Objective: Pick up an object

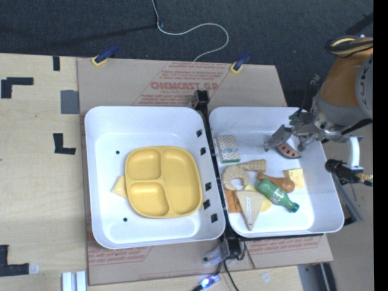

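Observation:
The right bin [321,220] holds a heap of toy food: a green bottle [277,194], a pale cheese wedge [251,206], a waffle cone [253,164], a round cookie [233,177], an orange sausage-like piece [277,181], a small yellow square [295,177] and a checkered block [228,147]. My gripper [286,143] hangs low over the bin's upper right part, open. A small red-brown slice [291,152] lies right at its fingertips. I cannot tell whether the tips touch it.
The left bin [100,132] bears a yellow divided plate [163,182] with a yellow wedge [117,187] poking out from under its left side. A black divider with clips [206,156] runs between the bins. The arm's grey and orange body [342,96] crosses the right rim.

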You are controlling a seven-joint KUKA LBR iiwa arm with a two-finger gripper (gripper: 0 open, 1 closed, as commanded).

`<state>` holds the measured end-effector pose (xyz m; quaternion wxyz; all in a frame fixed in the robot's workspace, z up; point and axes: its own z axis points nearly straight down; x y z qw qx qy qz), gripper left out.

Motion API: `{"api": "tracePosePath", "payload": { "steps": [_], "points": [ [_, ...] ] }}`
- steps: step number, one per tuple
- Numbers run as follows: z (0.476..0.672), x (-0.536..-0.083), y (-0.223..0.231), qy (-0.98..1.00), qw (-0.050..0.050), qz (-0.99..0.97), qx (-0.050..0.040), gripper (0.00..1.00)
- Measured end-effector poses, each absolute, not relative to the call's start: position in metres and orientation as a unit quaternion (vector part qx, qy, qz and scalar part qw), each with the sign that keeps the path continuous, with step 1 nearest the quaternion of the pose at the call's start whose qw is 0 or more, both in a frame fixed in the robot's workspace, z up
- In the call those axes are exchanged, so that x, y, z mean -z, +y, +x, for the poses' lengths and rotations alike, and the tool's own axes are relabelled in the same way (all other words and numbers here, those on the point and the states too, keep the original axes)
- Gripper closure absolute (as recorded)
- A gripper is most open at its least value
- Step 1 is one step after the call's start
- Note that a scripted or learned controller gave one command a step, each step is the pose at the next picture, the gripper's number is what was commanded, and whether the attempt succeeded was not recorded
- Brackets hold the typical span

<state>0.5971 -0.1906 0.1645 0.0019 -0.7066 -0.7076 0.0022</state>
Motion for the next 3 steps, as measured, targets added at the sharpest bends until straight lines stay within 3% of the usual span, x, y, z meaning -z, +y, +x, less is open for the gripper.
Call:
{"api": "tracePosePath", "payload": {
  "steps": [1, 2, 3],
  "points": [
    [0.594, -0.100, -0.188, -0.707, 0.002, -0.707, -0.0018, 0.00],
    [0.594, -0.084, -0.187, -0.708, 0.000, -0.706, -0.0011, 0.00],
    [0.595, -0.095, -0.187, -0.708, -0.001, -0.706, -0.0004, 1.00]
  ]
}}
